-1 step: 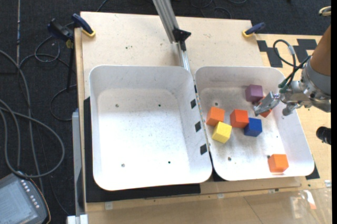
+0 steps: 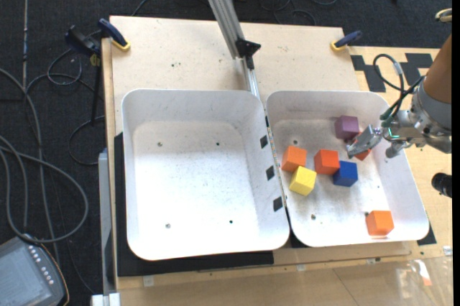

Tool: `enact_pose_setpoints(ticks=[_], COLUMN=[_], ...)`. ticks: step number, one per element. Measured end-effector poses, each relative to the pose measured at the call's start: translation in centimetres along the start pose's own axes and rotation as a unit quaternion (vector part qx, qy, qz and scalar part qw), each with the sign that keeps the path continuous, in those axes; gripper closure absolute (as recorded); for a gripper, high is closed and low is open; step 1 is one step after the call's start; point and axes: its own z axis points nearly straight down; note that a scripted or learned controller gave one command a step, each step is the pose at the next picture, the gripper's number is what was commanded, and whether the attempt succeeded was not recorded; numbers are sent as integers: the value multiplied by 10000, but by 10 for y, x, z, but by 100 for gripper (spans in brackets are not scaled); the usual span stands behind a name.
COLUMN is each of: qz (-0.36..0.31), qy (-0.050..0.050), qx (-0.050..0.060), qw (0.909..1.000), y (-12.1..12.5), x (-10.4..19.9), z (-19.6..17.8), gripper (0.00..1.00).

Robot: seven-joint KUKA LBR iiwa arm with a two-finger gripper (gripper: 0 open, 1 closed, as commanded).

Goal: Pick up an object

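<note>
The worktop (image 2: pixel 215 53) carries two white bins side by side. The left bin (image 2: pixel 136 125) is beside the right bin (image 2: pixel 413 204), which holds small blocks. The grey arm (image 2: pixel 438 103) reaches in from the right. Its tool (image 2: pixel 375 144) is open, low over a red block (image 2: pixel 364 151). Nearby sit a purple block (image 2: pixel 347 126), a blue block (image 2: pixel 346 173), a yellow block (image 2: pixel 302 180) and three orange blocks (image 2: pixel 326 161).

Dark carpet floor (image 2: pixel 50 154) strewn with cables (image 2: pixel 29 89) (pale wooden bench (image 2: pixel 180 53) centred)
</note>
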Motion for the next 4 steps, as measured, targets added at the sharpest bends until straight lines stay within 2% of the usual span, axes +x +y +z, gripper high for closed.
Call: enact_pose_setpoints(ticks=[2,3,4], qz=[2,2,4], qy=[10,-4,-4], qx=[34,4,-5], qw=[10000,10000,10000], y=[7,7,7], x=[2,2,2], z=[126,144,133], gripper=[0,0,100])
